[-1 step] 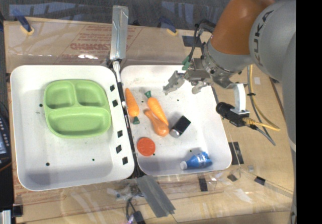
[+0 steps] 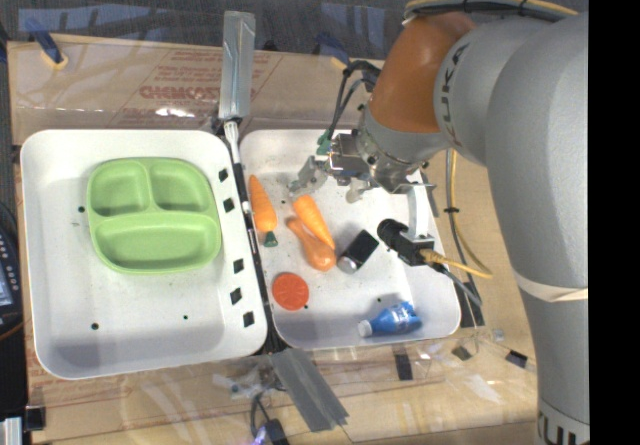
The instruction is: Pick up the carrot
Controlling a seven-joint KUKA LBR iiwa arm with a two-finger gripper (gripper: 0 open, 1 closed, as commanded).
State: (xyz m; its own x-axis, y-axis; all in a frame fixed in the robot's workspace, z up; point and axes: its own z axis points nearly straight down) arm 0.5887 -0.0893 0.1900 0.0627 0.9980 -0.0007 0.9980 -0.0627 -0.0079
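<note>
Arm point(image 2: 500, 83) overhead; orange tapered carrot point(image 2: 262, 207) by right bin's point(image 2: 330, 338) left wall.

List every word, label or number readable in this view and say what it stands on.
Red print on the cardboard sheet behind the left bin: too blurred to read.
Label on the blue bottle in the right bin: too small to read.
No other text is visible.

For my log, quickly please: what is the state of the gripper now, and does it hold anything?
Gripper: above the right bin's far end, fingers spread open, holding nothing; both carrots lie in the bin.
</note>
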